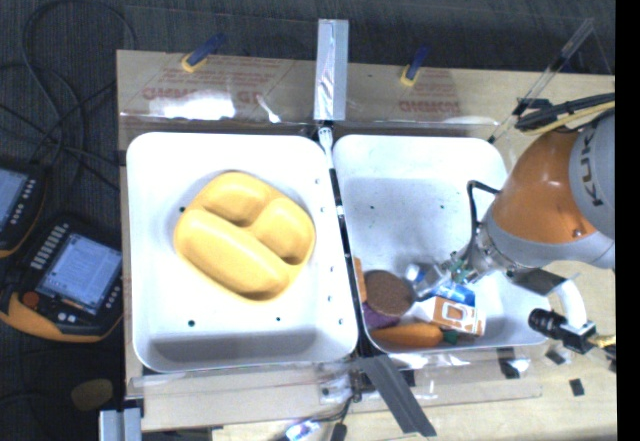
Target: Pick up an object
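Note:
A big yellow, lumpy, bread-like object (244, 234) lies in the middle of the left bin (150, 169). Several small things are piled at the near edge of the right bin (420, 179): a brown round piece (387, 291), an orange carrot-shaped item (408, 335), an orange and white carton (458, 314) and a blue scrap (437, 281). My gripper (455, 274) reaches down from the orange band (540, 194) and sits right over the carton and the blue scrap, its tip lost among them.
Both bins stand on a wooden bench with clear plastic taped along the back. A divider rail (338, 219) runs between the bins. Tablets and cables lie off the bench at the left. The far half of the right bin is bare white floor.

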Tool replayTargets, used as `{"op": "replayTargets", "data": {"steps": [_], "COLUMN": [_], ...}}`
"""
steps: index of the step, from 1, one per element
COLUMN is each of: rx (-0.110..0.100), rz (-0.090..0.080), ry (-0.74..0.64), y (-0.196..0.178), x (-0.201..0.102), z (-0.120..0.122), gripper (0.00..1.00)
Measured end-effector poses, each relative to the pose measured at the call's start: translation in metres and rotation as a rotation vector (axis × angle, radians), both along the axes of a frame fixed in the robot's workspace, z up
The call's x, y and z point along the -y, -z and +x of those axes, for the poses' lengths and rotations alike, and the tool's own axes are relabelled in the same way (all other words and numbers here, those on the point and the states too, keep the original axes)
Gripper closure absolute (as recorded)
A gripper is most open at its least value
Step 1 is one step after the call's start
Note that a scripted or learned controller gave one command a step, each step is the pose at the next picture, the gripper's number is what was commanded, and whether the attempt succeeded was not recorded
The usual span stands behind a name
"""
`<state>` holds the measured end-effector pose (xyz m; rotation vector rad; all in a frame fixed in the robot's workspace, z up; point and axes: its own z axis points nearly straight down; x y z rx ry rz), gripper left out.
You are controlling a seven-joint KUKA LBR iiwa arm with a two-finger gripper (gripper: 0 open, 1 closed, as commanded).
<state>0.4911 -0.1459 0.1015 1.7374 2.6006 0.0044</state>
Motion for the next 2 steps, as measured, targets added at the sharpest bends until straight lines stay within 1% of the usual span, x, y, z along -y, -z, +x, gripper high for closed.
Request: {"op": "replayTargets", "data": {"steps": [1, 2], "rx": [-0.003, -0.022], "rz": [0.0, 0.006], "ry": [0.001, -0.167], "y": [0.0, -0.029], "x": [0.0, -0.021], "z": [-0.001, -0.009], "gripper": [0.0, 0.0]}}
